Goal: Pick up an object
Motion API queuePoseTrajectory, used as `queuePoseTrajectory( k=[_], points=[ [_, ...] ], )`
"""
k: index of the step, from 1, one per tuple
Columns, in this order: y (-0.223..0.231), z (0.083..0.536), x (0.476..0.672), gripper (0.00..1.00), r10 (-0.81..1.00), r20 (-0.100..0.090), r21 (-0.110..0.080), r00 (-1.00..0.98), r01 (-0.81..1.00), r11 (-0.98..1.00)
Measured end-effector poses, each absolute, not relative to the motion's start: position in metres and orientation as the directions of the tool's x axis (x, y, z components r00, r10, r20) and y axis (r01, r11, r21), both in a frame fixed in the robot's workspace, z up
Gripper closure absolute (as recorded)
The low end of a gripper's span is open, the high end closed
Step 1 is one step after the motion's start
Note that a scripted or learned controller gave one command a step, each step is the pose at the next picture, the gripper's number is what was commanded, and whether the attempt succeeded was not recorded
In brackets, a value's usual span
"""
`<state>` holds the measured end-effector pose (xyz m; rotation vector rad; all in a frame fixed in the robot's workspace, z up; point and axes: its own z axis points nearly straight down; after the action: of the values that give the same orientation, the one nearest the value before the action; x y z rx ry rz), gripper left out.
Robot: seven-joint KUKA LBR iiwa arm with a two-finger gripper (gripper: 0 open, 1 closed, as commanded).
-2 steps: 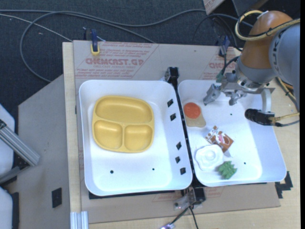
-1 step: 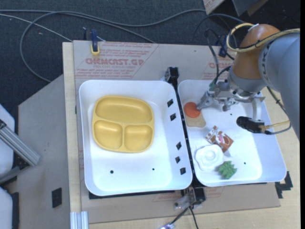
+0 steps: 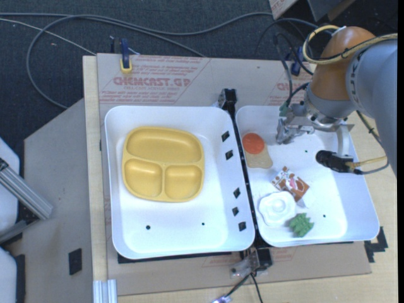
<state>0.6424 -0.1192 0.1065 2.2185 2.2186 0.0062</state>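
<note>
Care is what this pick wants: gripper [image 3: 285, 133], its claw state impossible to tell, hangs in the right bin [image 3: 360, 201] just beside the orange ball [image 3: 254, 143], so I'd centre it over that before descending.

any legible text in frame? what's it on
"CHEMCAST GP": red print on the brown backing sheet behind the left bin; smaller red lines around it are too blurred to read.
Red print at the sheet's right, behind the right bin: too blurred to read.
Wrapped snack packet: print too small to read.
</note>
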Motion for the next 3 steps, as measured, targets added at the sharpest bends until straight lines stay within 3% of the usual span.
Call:
queuePoseTrajectory(
  k=[3],
  points=[
    [-0.130, 0.260, 0.651, 1.00, 1.000, -0.002, 0.008, -0.001, 1.000, 0.001]
  ],
)
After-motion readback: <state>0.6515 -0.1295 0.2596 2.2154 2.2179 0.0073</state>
